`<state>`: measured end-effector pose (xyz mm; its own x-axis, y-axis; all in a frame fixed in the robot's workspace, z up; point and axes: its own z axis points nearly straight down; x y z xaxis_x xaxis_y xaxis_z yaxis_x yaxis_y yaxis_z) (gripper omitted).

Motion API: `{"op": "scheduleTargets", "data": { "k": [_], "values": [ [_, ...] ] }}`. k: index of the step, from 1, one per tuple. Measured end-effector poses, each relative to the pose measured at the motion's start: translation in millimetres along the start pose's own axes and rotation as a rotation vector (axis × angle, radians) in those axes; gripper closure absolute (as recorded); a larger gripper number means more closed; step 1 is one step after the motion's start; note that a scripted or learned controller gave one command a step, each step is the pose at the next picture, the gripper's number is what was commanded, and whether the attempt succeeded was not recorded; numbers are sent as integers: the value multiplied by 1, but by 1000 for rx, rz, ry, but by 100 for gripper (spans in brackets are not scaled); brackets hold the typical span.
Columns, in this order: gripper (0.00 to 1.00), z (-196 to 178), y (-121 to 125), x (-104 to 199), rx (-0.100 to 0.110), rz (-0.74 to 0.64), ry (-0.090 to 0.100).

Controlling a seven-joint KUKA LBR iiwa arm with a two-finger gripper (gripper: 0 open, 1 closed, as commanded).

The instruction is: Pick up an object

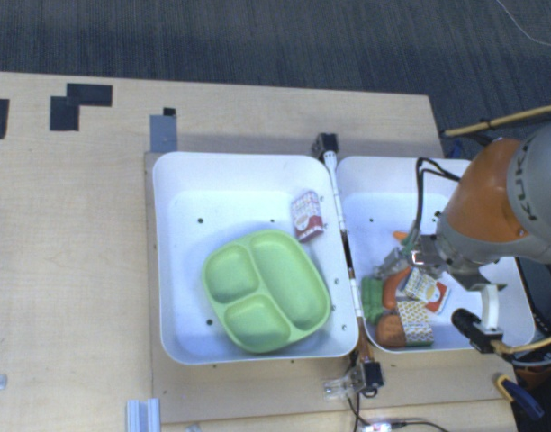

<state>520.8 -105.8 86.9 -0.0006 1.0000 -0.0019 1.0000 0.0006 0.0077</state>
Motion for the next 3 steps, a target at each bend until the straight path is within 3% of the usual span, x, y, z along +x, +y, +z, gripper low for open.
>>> {"op": "scheduleTargets", "data": {
  "k": [1,2,3],
  "values": [
    [100,-11,3,1,-6,-1,0],
    [100,-98,-32,80,5,-4,3],
    [100,-97,12,118,6,-5,3]
  ]
}}
